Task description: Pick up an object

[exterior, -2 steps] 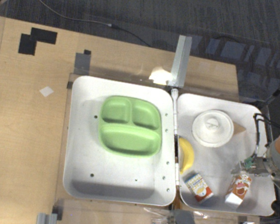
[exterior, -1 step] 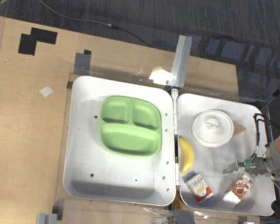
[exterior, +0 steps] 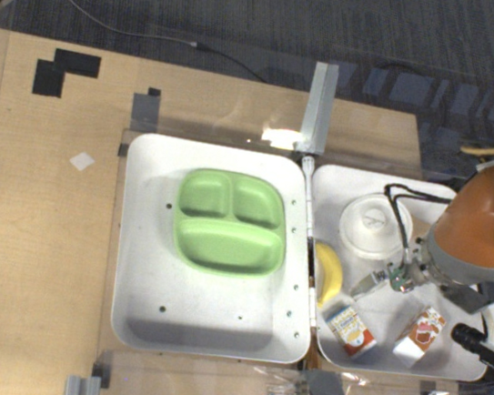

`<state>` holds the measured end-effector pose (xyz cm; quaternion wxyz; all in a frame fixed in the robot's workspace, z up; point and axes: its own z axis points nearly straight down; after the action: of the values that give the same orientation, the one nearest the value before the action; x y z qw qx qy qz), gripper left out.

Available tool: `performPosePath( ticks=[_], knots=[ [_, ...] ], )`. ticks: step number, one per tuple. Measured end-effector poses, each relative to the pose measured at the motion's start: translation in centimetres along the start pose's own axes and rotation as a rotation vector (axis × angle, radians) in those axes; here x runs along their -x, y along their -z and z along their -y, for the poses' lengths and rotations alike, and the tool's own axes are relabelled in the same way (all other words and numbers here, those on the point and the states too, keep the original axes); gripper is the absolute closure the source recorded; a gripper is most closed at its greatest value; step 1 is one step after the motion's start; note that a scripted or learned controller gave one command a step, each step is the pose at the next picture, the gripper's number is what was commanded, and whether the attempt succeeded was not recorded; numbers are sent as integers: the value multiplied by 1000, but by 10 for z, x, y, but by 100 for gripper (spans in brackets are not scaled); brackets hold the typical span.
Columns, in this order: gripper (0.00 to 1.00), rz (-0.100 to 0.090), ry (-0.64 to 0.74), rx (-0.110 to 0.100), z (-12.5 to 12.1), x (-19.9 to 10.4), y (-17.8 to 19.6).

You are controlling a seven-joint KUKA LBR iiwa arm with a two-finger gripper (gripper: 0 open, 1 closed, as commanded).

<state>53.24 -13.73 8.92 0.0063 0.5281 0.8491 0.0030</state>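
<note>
1. Your wooden surface carried two white bins side by side at mid-frame.
2. The left bin held a green divided plate.
3. The right bin held a white bowl, a banana and two small cartons.
4. Your gripper hung between bowl and cartons; whether it was apart or together, you couldn't tell.

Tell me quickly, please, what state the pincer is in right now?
Pincer: cannot be told; it hangs low in the right bin, between the white bowl and the banana, with nothing visibly between it.
</note>
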Motion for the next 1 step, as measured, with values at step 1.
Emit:
performPosePath(
  ticks=[1],
  knots=[
    [0,-2,10,-2,-72,15,-2]
  ],
)
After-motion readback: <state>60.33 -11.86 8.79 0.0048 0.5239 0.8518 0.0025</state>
